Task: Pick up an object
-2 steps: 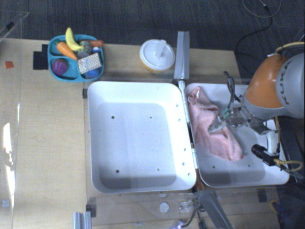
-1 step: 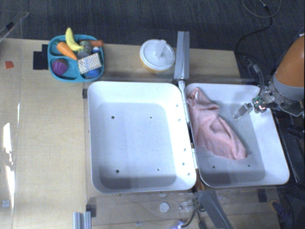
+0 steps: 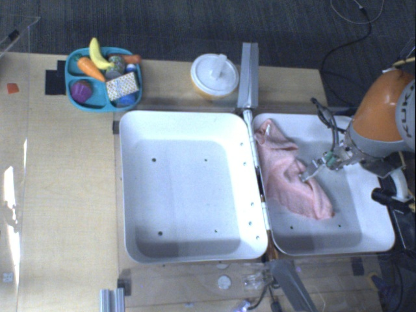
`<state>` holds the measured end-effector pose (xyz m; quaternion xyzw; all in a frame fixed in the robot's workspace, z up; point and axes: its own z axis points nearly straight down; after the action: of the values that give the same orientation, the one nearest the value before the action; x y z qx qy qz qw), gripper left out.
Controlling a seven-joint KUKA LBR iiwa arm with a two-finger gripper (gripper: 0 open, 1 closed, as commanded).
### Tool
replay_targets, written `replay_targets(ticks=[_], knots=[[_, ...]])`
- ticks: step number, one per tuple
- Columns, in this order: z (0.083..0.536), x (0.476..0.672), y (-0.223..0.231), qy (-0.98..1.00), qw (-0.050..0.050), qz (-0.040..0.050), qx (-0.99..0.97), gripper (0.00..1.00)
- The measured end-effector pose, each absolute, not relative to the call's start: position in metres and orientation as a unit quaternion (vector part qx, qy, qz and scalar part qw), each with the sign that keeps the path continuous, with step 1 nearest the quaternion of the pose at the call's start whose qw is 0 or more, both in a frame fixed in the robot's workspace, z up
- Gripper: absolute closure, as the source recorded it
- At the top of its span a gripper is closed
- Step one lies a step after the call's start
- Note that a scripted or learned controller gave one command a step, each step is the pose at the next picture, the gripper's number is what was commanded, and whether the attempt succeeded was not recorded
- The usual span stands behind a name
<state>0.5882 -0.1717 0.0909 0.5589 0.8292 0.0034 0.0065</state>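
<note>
Pink cloth (image 3: pixel 290 181) crumpled in right bin (image 3: pixel 370 239); claw (image 3: pixel 311 171) tips blurred against it.

Blue divided tray (image 3: pixel 73 100) of toy food, banana (image 3: pixel 98 55) and carrot (image 3: pixel 90 69), white lidded container (image 3: pixel 214 75) on bench

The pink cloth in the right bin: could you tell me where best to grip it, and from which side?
I would pinch the raised, bunched fold near the middle of the pink cloth, coming straight down from above. It lies crumpled on the right bin floor, so its flat edges give little to catch.
</note>
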Motion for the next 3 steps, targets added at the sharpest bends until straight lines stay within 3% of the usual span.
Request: replay_targets(ticks=[1, 2, 3], knots=[[0.09, 0.61, -0.159, 0.772, 0.005, 0.0032, 0.636, 0.0], [0.09, 0.561, -0.151, 0.775, 0.006, 0.0038, 0.632, 0.0], [0.091, 0.525, -0.129, 0.847, 0.01, 0.0043, 0.532, 0.0]])
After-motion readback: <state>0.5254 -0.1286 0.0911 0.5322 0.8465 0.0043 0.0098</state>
